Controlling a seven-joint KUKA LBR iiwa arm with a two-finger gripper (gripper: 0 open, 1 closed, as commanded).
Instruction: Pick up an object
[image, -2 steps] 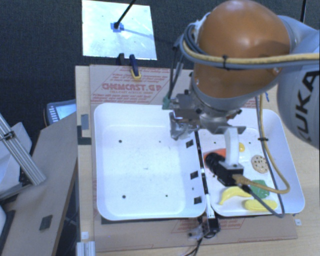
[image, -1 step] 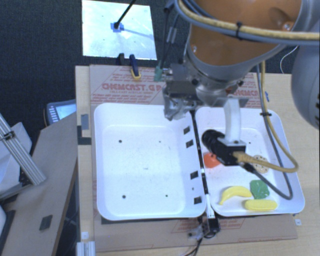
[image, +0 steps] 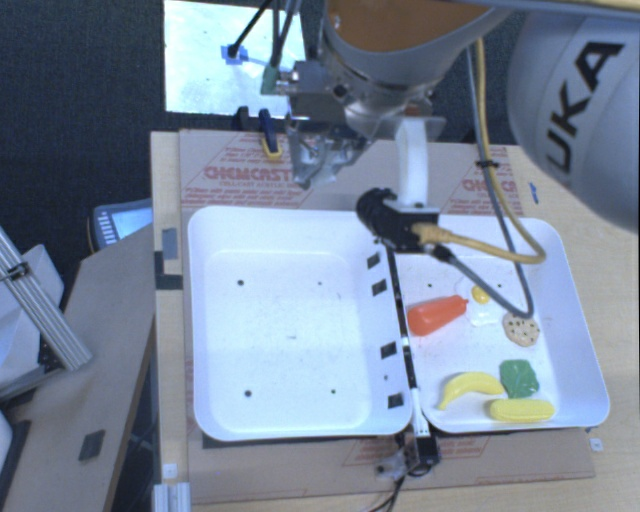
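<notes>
Camera view, left to right. Left bin (image: 280, 330), at about 8 o'clock of frame centre: white, with small dark dots on its floor. Cardboard sheet (image: 240, 170) under both bins, red print "CHEMCAST" readable at about 11 o'clock, the same print partly visible at 2 o'clock behind the cables. Black-and-yellow clamp (image: 268, 135) on the sheet's far edge, 11 o'clock. Divider (image: 400, 340) between the bins carries black clips.

Gripper (image: 318, 165) hangs at 12 o'clock, above the far rim of the left bin, over the cardboard; whether its fingers are wide or narrow cannot be told, too blurred and dark. Nothing seen between them. Black fitting (image: 390, 218) with yellow cable (image: 490, 250) sits over the far end of the divider.

Right bin (image: 575, 330), 4 o'clock, holds the objects: carrot (image: 436, 315) just beside the divider, small yellow piece (image: 481, 295) at its 2 o'clock, cookie (image: 520, 328) at 3 o'clock of the carrot, banana (image: 470, 386) at 5 o'clock, green piece (image: 519, 377) touching a yellow piece (image: 521, 409) near the front rim. All lie well apart from the gripper.

Arm (image: 570, 90) at 1–2 o'clock, grey, letters "UKA" readable.
</notes>
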